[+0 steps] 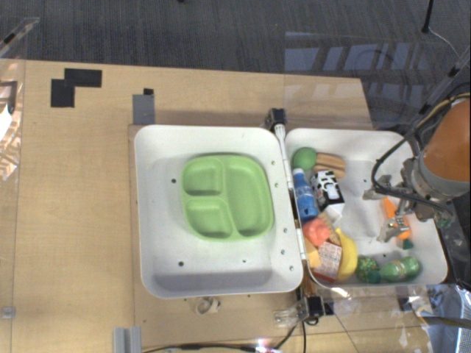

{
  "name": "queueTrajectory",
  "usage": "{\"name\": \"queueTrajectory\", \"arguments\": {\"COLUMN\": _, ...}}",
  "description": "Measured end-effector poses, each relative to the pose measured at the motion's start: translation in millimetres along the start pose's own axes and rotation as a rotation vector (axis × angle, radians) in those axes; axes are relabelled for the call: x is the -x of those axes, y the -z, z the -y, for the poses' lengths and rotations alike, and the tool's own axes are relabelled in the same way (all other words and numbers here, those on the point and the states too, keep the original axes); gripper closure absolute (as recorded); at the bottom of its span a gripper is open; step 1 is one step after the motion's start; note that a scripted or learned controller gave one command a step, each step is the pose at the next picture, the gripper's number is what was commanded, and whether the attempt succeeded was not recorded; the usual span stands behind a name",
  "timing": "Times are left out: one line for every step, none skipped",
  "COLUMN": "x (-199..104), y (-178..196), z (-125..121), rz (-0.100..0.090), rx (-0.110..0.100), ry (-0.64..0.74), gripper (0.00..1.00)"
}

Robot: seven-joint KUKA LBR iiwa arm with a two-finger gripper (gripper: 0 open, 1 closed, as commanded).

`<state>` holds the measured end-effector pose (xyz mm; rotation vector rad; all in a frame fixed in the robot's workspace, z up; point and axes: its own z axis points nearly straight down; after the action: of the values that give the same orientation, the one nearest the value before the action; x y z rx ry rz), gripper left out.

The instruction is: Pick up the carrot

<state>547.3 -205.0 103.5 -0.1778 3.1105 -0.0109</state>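
Note:
The carrot (388,207) is a small orange piece lying in the right part of the right bin (360,164), and its lower end shows again a little further down. My gripper (396,225) hangs directly over the carrot and covers its middle. The grey arm with its orange band (449,149) comes in from the right edge. Whether the carrot is gripped is hidden by the gripper body.
In the right bin, a green ball (303,157), a blue bottle (303,195), a black-and-white item (329,186), a pink item (319,232) and a banana (346,256) crowd the left side. Green items (401,269) lie along the front wall. The left bin (158,271) holds a green divided plate (224,197).

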Motion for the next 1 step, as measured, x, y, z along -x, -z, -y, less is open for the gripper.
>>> {"name": "queueTrajectory", "arguments": {"x": -31.0, "y": -12.5, "z": -3.2, "rz": -0.006, "rx": 0.003, "ry": 0.115, "gripper": 0.0}}
